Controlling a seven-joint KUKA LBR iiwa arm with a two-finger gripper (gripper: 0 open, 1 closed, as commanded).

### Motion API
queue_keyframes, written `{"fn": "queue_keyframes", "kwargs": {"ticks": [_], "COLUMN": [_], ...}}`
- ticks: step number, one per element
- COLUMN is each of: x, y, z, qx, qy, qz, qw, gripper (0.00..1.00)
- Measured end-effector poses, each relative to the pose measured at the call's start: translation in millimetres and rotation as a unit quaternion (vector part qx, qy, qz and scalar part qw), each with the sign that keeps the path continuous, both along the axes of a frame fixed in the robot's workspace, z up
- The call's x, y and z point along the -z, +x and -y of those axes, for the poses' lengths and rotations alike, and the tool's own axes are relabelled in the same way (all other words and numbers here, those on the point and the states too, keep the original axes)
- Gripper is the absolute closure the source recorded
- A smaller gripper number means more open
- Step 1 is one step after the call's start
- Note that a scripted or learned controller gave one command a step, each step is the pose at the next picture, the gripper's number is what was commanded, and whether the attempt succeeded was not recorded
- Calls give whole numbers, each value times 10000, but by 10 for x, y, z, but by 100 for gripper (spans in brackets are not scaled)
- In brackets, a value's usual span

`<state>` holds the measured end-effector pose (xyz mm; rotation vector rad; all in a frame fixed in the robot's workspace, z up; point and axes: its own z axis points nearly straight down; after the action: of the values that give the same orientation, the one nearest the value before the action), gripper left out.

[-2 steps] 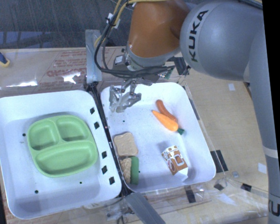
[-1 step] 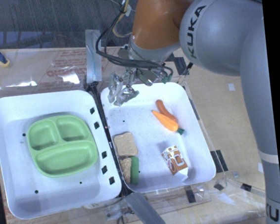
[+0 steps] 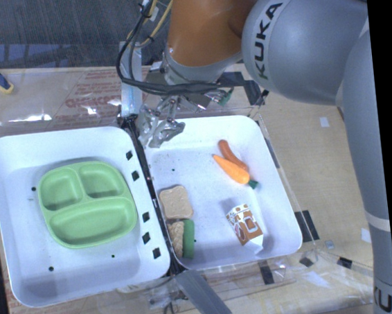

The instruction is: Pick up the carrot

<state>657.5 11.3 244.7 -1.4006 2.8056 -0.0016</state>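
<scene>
1. In the left bin [image 3: 6, 207], a green divided plate [image 3: 87, 203] is lying near the middle, well apart from anything the task is asking for.
2. Along the right bin's [image 3: 271, 180] left wall, a slice of bread [image 3: 176, 202] is sitting flat, with a small green piece [image 3: 189, 239] just below it at 6 o'clock.
3. At the right bin's upper left corner, the gripper [image 3: 162, 130] is hanging low over the rim; its metal fingers are bunched together in glare, and I cannot tell whether they are wide or narrow (nothing is showing between them).
4. From the gripper, the carrot [image 3: 232, 170] is lying toward 4 o'clock, well apart, in the upper right part of the right bin. Its long axis is running from 10 o'clock to 4 o'clock, green stub at the lower end, and a small red sausage-like piece [image 3: 229, 151] is touching it along its upper side.
5. Below the carrot, toward 6 o'clock, a small printed carton [image 3: 246, 225] is resting apart from it.
6. The arm [image 3: 294, 31] is reaching in from the right, orange band above the wrist, wrist pointing down; my judgement is that the coming move is calling for a traverse toward 4 o'clock, fingers closing across the carrot's short axis.
</scene>
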Motion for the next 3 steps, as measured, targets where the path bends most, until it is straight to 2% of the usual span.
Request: {"fn": "queue_keyframes", "kwargs": {"ticks": [1,2,3], "x": [231,-285,-376], "y": [-56,-1,-3], "z": [-294,-404,-772], "qx": [2144,1247,335], "qy": [-2,3,4], "qz": [-32,-5,-4], "qw": [9767,9922,9994], "gripper": [100,100,100]}}
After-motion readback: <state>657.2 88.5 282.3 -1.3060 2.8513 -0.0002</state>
